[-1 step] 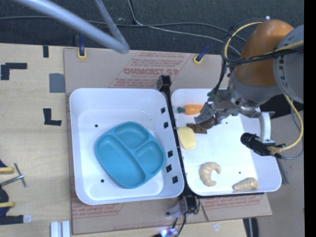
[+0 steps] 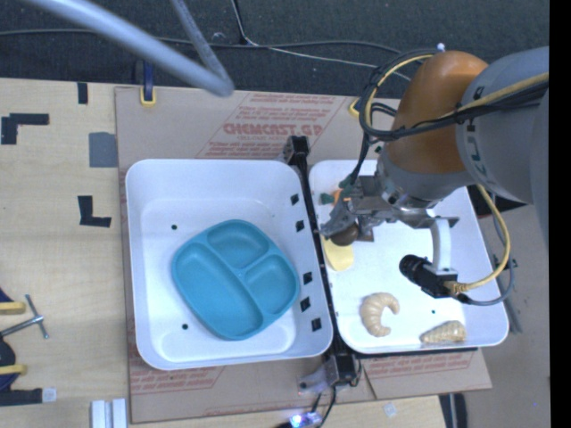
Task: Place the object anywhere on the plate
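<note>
Arm (image 2: 446, 123) hangs over the right bin (image 2: 477, 328); gripper (image 2: 343, 230) sits just above a yellow piece (image 2: 339, 257) at the bin's 9 o'clock. Grip state: can't tell. Pick step; next needs a confirmed grasp, then carry toward 9 o'clock to the blue plate (image 2: 234, 279).

Smooth, matt-looking blue plastic plate (image 2: 234, 277) in a glossy white bin (image 2: 147, 199); beneath, seemingly cardboard sheet (image 2: 268, 119) on pale wood bench (image 2: 53, 239).

Two bins side by side on surface (image 2: 53, 239). Plate (image 2: 235, 279) in left bin (image 2: 147, 194). Right bin (image 2: 482, 328): croissant-like piece (image 2: 379, 314) near front, shell-like piece (image 2: 443, 333) to its right, flat piece (image 2: 339, 257) by dividing wall, hand (image 2: 343, 228) just above it, possibly touching.
</note>
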`<state>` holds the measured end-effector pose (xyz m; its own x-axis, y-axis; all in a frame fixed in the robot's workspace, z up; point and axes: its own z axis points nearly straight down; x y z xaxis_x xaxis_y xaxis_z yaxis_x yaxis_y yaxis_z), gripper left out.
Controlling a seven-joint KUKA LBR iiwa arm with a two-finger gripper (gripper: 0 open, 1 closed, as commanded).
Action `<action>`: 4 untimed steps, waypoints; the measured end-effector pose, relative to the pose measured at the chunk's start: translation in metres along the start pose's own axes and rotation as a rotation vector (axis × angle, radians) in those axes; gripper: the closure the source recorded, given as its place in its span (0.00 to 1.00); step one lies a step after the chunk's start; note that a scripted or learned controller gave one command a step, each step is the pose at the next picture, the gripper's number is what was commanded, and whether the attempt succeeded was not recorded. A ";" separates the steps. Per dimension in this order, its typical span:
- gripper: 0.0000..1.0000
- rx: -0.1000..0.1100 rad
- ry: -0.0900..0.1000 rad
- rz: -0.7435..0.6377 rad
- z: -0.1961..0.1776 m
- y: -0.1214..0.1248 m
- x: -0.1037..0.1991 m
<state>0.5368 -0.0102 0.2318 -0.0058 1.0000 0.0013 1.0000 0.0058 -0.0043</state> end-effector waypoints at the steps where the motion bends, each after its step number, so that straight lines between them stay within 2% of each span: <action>1: 1.00 -0.003 0.000 -0.002 -0.007 -0.003 0.054; 2: 1.00 -0.002 0.000 -0.001 -0.005 -0.005 0.105; 3: 1.00 -0.001 -0.001 -0.001 -0.001 -0.016 0.147; 4: 0.00 -0.001 -0.002 0.003 -0.001 -0.015 0.144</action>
